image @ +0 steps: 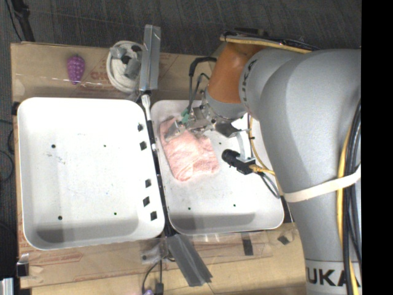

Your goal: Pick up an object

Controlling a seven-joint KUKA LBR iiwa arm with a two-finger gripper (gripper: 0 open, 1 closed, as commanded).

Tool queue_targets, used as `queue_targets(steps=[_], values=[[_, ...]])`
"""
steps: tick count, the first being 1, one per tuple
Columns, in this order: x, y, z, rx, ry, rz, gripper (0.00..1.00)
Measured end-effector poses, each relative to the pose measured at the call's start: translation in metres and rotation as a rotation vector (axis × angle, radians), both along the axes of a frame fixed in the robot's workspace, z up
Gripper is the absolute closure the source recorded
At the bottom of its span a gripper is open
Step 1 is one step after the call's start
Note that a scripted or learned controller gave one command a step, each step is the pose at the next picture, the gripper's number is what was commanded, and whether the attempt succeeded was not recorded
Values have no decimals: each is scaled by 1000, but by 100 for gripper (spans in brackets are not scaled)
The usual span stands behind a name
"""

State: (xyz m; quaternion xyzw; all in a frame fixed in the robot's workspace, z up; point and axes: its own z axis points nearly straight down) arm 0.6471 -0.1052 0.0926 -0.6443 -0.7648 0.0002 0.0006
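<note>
Looking down from the camera view: we see the gripper (195,120) low over the right bin (258,214), at the upper end of a pink cloth-like bundle (189,153) lying in that bin's upper-left part. Bundle's long axis runs from upper left to lower right of the frame, so it extends down-frame and slightly right from the jaws. We can't tell how far the jaws are open or whether they have any of it. Left bin (80,165) sits alongside; purple object (75,68) rests on the tabletop (43,60), upper left.
</note>
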Motion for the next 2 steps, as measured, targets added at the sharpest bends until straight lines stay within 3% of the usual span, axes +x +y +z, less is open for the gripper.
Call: queue_targets(steps=[1, 2], values=[[-7, -73, 2, -1, -4, -39, 0], [7, -18, 1, -1, -3, 98, 0]])
